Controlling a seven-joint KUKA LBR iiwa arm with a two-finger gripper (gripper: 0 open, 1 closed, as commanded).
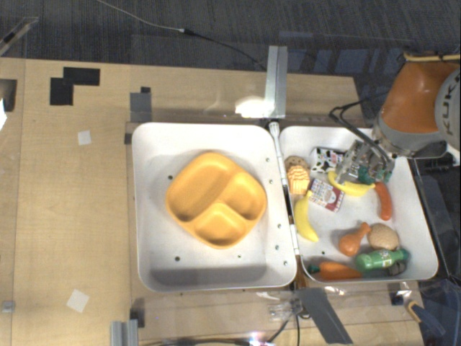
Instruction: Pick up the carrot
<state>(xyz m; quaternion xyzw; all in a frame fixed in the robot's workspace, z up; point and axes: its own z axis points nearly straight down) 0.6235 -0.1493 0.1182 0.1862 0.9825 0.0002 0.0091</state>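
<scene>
The carrot (340,270), orange and tapered, lies along the front wall of the right bin (425,229), just left of a green bottle (379,259). My gripper (362,168) hangs over the back of that bin, above a small yellow banana (351,187) and far from the carrot. The orange-banded wrist (414,99) reaches in from the upper right. Nothing can be seen held in the gripper.
The right bin also holds a longer banana (305,220), a red-orange sausage shape (385,201), an orange drumstick shape (352,241), a brown roll (384,236), a red-and-white packet (325,194) and a cone-like toy (297,171). A yellow divided plate (216,197) sits in the left bin (151,258).
</scene>
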